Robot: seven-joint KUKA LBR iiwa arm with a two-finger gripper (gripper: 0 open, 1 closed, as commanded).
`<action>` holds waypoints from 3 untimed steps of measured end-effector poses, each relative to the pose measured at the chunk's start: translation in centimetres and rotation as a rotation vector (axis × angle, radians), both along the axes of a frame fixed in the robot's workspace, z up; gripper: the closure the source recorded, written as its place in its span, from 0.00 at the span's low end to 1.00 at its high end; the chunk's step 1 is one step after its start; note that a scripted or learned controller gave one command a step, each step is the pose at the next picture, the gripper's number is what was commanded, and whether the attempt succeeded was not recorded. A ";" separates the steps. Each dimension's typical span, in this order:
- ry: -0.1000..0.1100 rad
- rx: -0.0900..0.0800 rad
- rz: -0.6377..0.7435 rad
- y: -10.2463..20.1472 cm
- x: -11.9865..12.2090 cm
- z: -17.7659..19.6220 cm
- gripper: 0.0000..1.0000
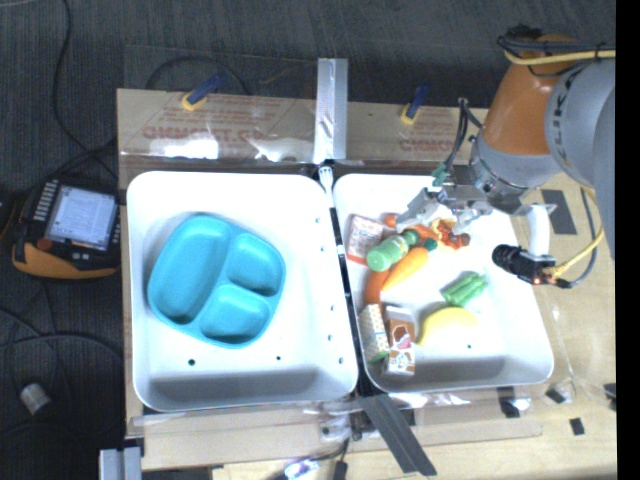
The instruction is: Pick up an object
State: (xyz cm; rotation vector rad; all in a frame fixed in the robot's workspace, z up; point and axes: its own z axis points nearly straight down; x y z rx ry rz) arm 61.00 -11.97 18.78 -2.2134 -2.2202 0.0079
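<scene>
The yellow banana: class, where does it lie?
The yellow banana lies in the right bin, near its front, below the green piece and beside the small carton.

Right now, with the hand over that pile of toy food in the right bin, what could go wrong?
1. The hand hangs over crowded items: the green round toy touches the carrot, so a grab may catch two or slip.
2. The pile sits near the divider, so pushed items could jam against that wall.
</scene>
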 end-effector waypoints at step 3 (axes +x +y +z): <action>0.010 0.004 0.085 -0.3 -1.1 -8.4 1.00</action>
